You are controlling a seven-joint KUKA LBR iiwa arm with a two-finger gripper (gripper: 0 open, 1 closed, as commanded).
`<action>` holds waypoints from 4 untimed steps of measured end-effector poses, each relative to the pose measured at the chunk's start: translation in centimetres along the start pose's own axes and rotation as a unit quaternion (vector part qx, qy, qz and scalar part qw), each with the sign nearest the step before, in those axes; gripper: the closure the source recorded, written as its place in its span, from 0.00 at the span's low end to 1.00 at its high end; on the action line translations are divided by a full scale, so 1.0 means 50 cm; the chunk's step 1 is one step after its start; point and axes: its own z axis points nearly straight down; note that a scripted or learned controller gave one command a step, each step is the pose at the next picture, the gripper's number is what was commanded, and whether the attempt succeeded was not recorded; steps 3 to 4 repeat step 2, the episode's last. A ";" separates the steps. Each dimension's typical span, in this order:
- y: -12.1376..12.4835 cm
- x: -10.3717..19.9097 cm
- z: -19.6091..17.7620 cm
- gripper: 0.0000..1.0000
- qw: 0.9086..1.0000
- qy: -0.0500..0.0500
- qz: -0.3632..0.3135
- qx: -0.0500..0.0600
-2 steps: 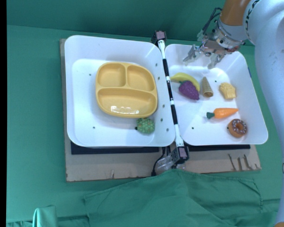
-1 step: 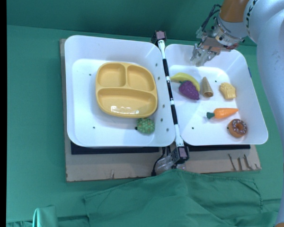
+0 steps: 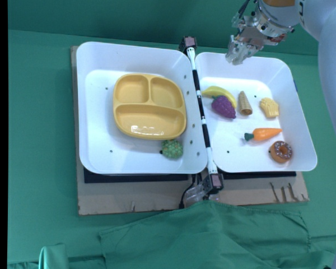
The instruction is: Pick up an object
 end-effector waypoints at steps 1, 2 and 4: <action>0.031 -0.210 -0.013 1.00 1.000 -0.003 0.007 0.003; 0.017 -0.160 0.074 1.00 1.000 -0.001 0.002 0.008; 0.017 -0.160 0.074 1.00 1.000 -0.001 0.002 0.008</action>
